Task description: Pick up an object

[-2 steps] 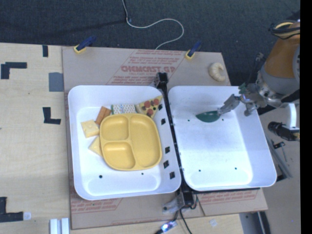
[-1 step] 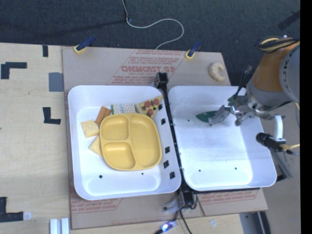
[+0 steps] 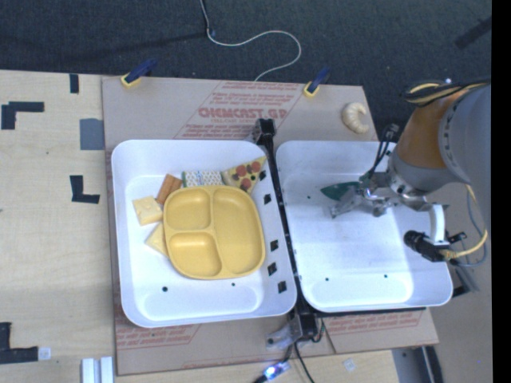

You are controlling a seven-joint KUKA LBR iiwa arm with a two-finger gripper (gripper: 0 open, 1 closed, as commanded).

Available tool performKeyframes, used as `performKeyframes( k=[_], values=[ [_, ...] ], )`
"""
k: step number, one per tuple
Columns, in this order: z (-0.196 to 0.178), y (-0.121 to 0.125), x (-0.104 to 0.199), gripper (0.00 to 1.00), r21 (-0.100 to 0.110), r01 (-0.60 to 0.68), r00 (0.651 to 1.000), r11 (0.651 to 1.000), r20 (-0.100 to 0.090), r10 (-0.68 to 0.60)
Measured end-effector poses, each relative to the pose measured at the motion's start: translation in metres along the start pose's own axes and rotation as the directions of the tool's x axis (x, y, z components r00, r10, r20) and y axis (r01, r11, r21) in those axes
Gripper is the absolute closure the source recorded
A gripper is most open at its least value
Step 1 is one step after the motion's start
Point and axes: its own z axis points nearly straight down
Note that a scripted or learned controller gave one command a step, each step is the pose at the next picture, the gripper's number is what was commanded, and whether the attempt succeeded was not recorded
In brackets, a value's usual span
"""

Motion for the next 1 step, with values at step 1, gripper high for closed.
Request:
performKeyframes(
  k=[1],
  values=[
    [-0.0134,0.0011,0.0003,1.00,-0.002,0.001,1.000,1.000,0.000,-0.001]
  ],
)
